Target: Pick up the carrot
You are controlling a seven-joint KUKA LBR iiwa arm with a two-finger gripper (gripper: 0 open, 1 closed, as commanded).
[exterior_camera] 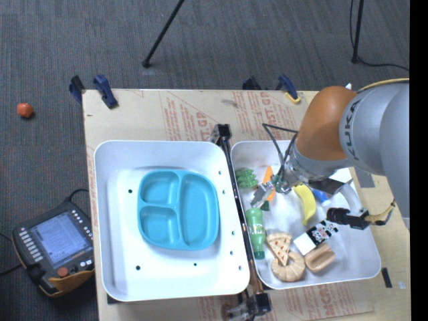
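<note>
a grey kuka arm with an orange band (328, 129) reaches in from the right over 2 shallow white bins on a cardboard-topped bench. its gripper (266, 194) hangs low in the right bin (364, 249), near that bin's left wall, fingers pointing down and to the left. the fingers look parted, with a little gap between the tips, and nothing can be seen clamped between them.

the carrot (267, 175) is a small orange piece lying in the upper left part of the right bin, just above the fingertips and just beside them, perhaps touching one finger; the view is too small to tell. its long axis runs nearly up and down the picture, tilted a little, with the top end leaning right. which end is the thin tip cannot be made out. a bit of orange also shows down by the fingertips, and whether that is part of the carrot is unclear.

a green broccoli toy (245, 178) sits just left of the carrot. a green bottle (255, 223) lies below the gripper, a banana (306, 202) to its right, and a pizza slice (279, 247) and a bread roll (319, 258) nearer the front. the left bin holds a blue divided plate (178, 209).

my guess is the grasp is not yet made: the fingers would need to shift slightly up the picture and close across the carrot's narrow width.
</note>
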